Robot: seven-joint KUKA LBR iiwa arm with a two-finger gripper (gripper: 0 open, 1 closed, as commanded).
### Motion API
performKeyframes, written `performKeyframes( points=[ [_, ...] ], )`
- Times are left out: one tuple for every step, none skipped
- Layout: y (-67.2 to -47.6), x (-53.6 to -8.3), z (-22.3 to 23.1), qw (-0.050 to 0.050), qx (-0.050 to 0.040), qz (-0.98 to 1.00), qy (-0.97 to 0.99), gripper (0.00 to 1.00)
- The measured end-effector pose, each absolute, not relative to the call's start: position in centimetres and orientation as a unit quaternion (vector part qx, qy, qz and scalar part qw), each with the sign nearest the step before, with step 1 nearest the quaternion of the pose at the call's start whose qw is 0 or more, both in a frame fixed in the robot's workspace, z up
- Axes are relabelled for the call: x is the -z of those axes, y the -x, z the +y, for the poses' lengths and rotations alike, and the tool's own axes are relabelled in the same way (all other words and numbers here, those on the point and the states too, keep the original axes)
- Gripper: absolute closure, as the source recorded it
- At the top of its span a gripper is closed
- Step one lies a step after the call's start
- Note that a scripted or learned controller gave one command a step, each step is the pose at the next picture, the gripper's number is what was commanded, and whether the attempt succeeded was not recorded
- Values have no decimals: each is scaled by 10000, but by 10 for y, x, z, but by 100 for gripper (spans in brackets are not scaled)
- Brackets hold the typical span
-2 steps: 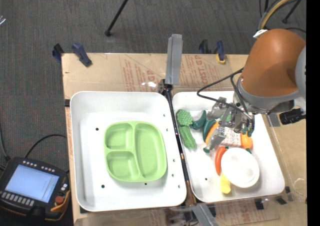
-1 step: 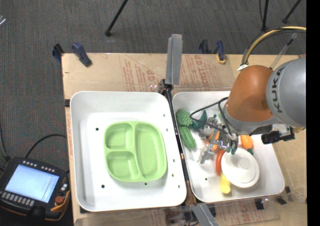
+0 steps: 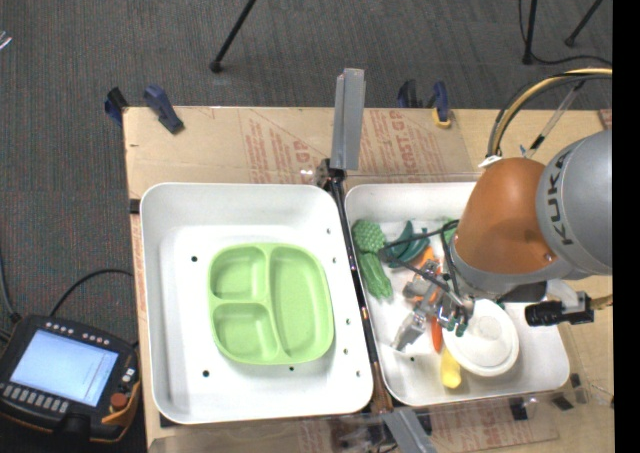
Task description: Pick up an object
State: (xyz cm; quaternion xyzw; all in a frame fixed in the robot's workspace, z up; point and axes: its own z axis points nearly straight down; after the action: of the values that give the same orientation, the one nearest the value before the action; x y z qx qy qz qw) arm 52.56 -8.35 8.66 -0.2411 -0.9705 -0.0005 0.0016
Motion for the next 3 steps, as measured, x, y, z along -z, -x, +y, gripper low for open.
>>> performKeyframes(
  points=[
    [-606,-88,-81,-10,7,-9692,2462,0],
    [-544,-87,-79,9,4,-9533,3019,0],
    [-545,-97,-78,11,9,-9540,2999,100]
  ],
)
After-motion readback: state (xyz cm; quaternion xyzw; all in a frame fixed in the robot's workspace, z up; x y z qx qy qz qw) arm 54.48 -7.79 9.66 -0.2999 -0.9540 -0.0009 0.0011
